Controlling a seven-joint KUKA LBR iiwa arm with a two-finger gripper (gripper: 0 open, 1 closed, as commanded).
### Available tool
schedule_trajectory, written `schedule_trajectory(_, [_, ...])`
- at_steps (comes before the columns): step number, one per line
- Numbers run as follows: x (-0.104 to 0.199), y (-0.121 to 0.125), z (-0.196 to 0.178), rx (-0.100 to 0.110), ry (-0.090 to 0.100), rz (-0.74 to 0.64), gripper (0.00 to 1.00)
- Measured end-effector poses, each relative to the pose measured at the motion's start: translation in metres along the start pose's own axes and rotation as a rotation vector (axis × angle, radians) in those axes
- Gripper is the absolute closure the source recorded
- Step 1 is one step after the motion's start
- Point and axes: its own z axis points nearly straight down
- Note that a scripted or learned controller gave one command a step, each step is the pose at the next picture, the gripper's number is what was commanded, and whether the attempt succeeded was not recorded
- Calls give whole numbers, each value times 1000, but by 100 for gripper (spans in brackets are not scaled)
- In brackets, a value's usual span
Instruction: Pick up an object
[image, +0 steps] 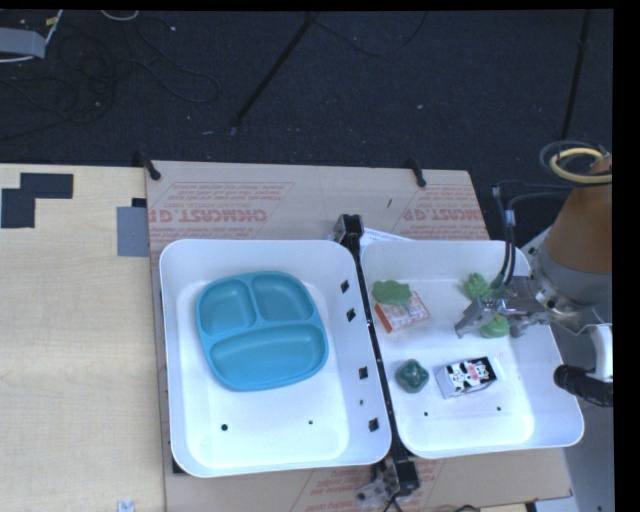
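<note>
Left bin (180, 300) holds a blue divided plate (262, 330) at centre, out of play. In the right bin (545, 420), the gripper (487, 318) sits low by the right wall, its fingers seemingly straddling a green object (482, 288); can't tell if closed. Snack packet (400, 308), black-white card (468, 376) and dark green ball (411, 376) lie well apart, likely no obstruction.

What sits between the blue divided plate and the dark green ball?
In the camera view, the black divider where the bins meet lies between the blue divided plate and dark green ball.
</note>
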Motion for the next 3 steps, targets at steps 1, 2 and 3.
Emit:
schedule_trajectory(1, [-15, 6, -360, -20, -7, -3, 0])
schedule_trajectory(2, [-28, 73, -345, -1, -2, -5, 0])
schedule_trajectory(3, [-26, 71, -357, 1, -2, -11, 100])
